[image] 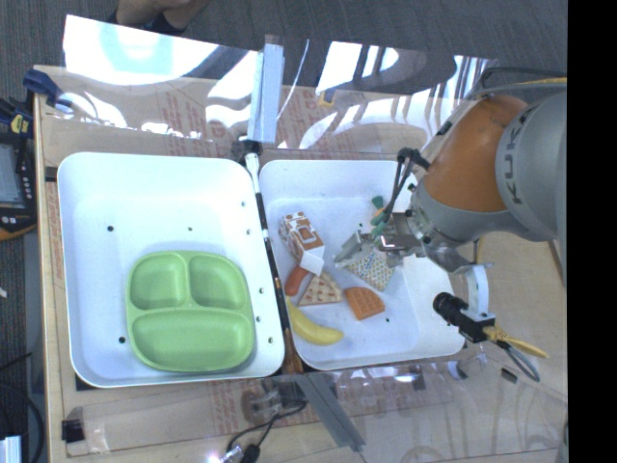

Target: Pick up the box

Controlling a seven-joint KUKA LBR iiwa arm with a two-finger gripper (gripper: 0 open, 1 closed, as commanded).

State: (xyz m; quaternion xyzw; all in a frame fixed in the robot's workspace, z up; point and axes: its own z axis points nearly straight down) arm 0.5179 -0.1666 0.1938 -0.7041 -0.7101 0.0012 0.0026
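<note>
The arm (501,167), grey w/ an orange band, comes in over the right bin (424,331) and reaches down into its middle. The gripper (379,244) sits low in that bin, right on top of a small patterned box (370,270) that lies tilted, roughly center of the bin. The metal bits of the gripper overlap the box's upper edge, but I can't tell if it's open or closed, or if it actually has hold of anything; too cluttered at that spot.

Other stuff, all placed relative to the box: just below it and touching or nearly so, an orange ridged piece (364,303). To its lower left, a tan wedge like a sandwich slice (319,290), w/ a red-orange piece (297,281) just beyond that. Further left and up, a white-and-brown carton-like toy (302,233). Well below-left, near the bin's front edge, a yellow banana (314,328).

The left bin (87,258), across the divider from the box, has a green divided plate (190,311) lying flat in its front half.
</note>
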